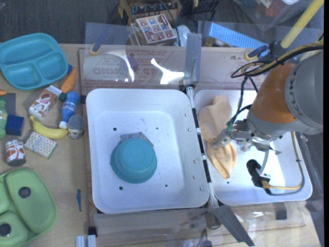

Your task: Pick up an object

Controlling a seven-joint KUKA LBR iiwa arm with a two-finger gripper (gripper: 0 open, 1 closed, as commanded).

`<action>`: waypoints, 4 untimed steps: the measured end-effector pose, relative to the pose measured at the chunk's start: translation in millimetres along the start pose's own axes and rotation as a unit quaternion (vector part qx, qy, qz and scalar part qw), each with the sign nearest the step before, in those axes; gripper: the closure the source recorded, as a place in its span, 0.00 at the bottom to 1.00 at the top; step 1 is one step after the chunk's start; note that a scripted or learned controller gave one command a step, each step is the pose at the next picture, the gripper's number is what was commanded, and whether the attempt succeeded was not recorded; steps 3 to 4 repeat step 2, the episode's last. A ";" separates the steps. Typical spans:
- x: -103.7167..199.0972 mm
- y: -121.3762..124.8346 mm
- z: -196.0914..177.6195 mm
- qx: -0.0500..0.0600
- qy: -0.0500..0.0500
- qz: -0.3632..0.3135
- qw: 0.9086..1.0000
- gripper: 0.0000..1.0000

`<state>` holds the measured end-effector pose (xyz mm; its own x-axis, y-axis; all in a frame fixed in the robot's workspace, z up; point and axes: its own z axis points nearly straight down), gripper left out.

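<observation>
Teal bowl [134,160] sits upturned in the left bin [103,112]. At three o'clock from it, the gripper [224,139] pinches the tan cloth [218,133], jaws clamped on its fold in the right bin [288,192].

Single fixed camera above bench [61,189], looking down at slant. Both white bins in frame: left bin [103,112] near centre, right bin [288,189] toward right side. Arm [288,96] entering from right. Far enough to take in bench clutter at left, floor beyond
</observation>
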<state>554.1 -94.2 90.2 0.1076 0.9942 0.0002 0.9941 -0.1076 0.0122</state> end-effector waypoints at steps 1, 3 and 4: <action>-0.8 1.3 -10.6 -0.002 0.001 0.003 1.000 1.00; 52.8 -7.2 -112.0 0.006 0.000 -0.076 0.997 1.00; 52.8 -7.2 -112.0 0.006 0.000 -0.076 0.997 1.00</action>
